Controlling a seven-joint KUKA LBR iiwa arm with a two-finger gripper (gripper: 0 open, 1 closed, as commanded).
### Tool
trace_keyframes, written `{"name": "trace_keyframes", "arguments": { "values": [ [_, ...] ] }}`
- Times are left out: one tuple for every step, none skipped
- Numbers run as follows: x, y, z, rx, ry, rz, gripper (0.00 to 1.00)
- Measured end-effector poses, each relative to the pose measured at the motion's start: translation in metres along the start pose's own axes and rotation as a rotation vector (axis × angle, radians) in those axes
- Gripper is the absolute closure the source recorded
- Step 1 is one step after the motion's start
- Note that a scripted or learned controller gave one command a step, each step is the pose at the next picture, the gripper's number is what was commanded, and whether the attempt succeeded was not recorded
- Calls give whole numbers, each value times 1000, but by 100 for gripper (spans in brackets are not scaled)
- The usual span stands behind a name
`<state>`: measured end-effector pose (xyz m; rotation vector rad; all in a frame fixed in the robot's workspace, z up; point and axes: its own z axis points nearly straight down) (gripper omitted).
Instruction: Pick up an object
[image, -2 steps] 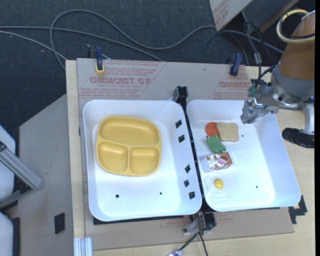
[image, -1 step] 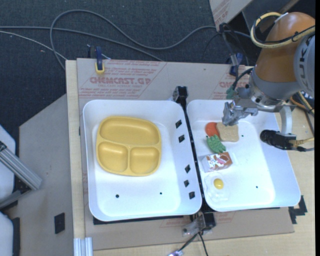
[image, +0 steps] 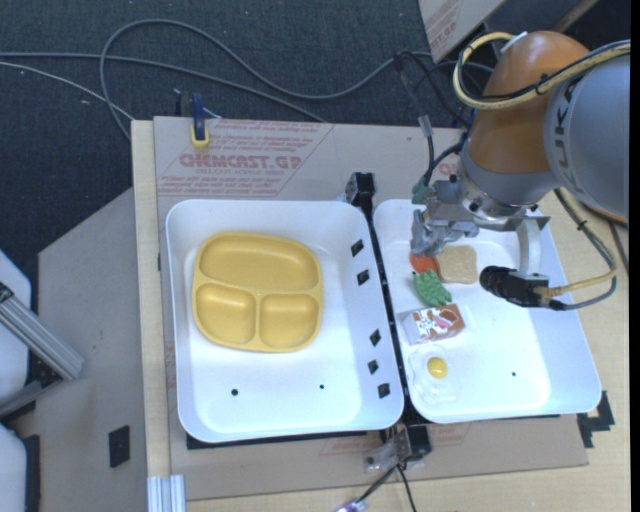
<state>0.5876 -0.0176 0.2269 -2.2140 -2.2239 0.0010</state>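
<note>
Claw (image: 432, 243) low by right bin's (image: 560, 395) left wall.

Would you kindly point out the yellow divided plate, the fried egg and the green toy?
yellow divided plate (image: 258, 290): camera view, ridge between compartments.
fried egg (image: 437, 367): camera view, its yolk.
green toy (image: 433, 289): camera view, its middle.

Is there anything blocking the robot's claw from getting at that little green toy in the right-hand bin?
Nothing visible blocks it. The gripper hangs just above the green toy, with an orange-red piece at the toy's top end right beneath it. A tan slice lies close beside them, so the jaws might touch it.
</note>
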Motion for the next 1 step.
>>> {"name": "trace_keyframes", "arguments": {
  "values": [
    [61,-4,7,1,1,-2,100]
  ]
}}
